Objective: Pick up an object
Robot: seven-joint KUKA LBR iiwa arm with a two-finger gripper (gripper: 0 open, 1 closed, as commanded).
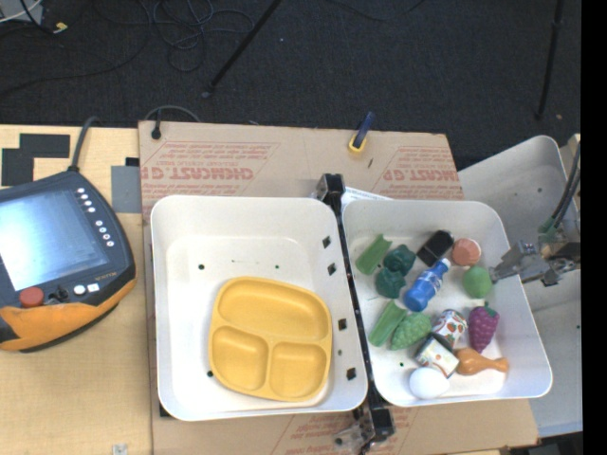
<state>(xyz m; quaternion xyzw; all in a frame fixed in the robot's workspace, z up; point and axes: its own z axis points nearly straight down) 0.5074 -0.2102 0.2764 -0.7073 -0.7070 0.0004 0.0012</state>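
**benchwatcher:** so where's the claw (pixel 517 262) sitting? I make it right at the right edge of the right bin (pixel 517 373), poking in over the rim. Can't tell how far open it is, too small and blurry, and I see nothing caught in it.

**gripfan22:** agreed. Closest target looks like the green ball (pixel 477 281), just beside the claw, a little toward the bin's middle and slightly toward the near edge. The purple grapes (pixel 483 326) are next, further toward the near edge.

**benchwatcher:** round thing, so no long axis to line up with?

**gripfan22:** yep. The blue bottle (pixel 426 286) lies slanted further in. My guess: short reach inward.
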